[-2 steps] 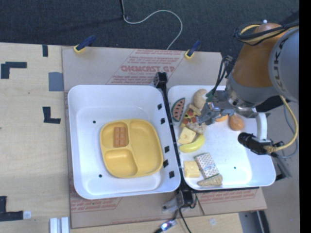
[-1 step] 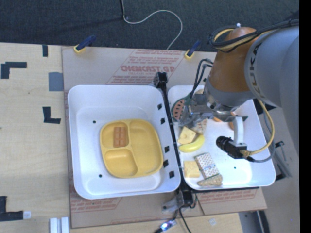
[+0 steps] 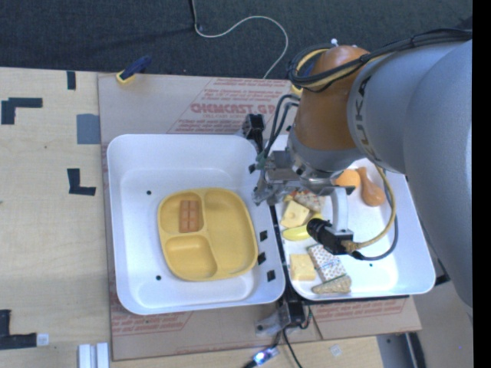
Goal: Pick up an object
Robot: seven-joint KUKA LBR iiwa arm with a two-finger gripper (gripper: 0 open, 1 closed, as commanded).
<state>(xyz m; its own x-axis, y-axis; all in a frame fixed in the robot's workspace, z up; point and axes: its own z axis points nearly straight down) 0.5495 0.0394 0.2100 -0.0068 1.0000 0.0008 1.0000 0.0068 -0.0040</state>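
I am a grey arm (image 3: 414, 121) with an orange band, reaching in from the right over a bench (image 3: 46, 205) that carries two shallow white bins side by side. My gripper (image 3: 295, 182) hangs over the right bin (image 3: 406, 259), close to its left wall and nearer its far edge; from above, my wrist covers the fingertips, so I cannot tell whether they are apart, together, or clamped on anything. Just beside the gripper, toward the near edge, lie pale yellow food pieces (image 3: 295, 219), and beyond them, by the near edge, a yellow block (image 3: 302, 267), a patterned packet (image 3: 325, 261) and a tan wedge (image 3: 333, 285), all close together. An orange piece (image 3: 349, 178) and a browner orange piece (image 3: 373, 190) sit near the middle of the right bin, partly under my arm. A black cable fitting (image 3: 326, 234) loops from my wrist above these items. The left bin (image 3: 130, 205) holds a yellow divided tray (image 3: 207, 234) in its middle, and a brown ridged bar (image 3: 189, 214) lies in the tray's far-left compartment. A thin white cable (image 3: 230, 27) curls on the dark floor beyond the bench.
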